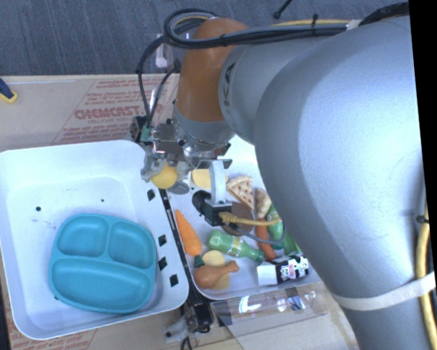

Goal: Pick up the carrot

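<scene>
Jaws: state cannot be told, poised at the right bin's top-left corner. Carrot: lying unlifted just below them, against the bin's left wall. Pick outstanding.

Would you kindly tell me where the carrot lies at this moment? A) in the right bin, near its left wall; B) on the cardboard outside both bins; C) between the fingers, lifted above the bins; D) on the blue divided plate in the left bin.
A: the carrot lies in the right bin close to its left wall, just above the chicken drumstick, while the blue divided plate sits in the left bin.
</scene>
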Controlling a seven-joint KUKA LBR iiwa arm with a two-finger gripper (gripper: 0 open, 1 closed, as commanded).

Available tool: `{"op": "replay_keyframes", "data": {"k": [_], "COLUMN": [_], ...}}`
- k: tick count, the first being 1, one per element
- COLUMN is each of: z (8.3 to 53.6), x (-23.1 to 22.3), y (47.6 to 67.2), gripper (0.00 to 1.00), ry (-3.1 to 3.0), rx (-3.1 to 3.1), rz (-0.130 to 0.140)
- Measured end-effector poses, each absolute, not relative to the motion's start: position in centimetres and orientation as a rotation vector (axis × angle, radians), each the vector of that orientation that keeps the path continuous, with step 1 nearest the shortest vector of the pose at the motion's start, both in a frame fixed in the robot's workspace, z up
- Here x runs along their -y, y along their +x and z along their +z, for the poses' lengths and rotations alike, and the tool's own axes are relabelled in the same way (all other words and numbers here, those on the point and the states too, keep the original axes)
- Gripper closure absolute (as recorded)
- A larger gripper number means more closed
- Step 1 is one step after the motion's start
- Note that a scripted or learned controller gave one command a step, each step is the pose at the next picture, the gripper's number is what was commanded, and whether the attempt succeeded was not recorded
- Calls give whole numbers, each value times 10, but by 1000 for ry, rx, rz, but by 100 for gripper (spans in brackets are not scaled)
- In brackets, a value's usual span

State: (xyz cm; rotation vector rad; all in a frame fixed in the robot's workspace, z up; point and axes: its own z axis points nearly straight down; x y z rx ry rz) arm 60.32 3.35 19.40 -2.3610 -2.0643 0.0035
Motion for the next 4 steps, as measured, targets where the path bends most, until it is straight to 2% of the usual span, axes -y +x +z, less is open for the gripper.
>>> {"op": "replay_keyframes", "data": {"k": [1, 2, 3, 4], "z": [257, 250, 423, 284], "x": [-99, -33, -25, -64], "y": [588, 601, 552, 513], "gripper": [100, 100, 100, 100], "ry": [-2911, -3021, -3065, -3064], "rx": [1169, 855, 686, 661], "rz": [18, 17, -6, 35]}}
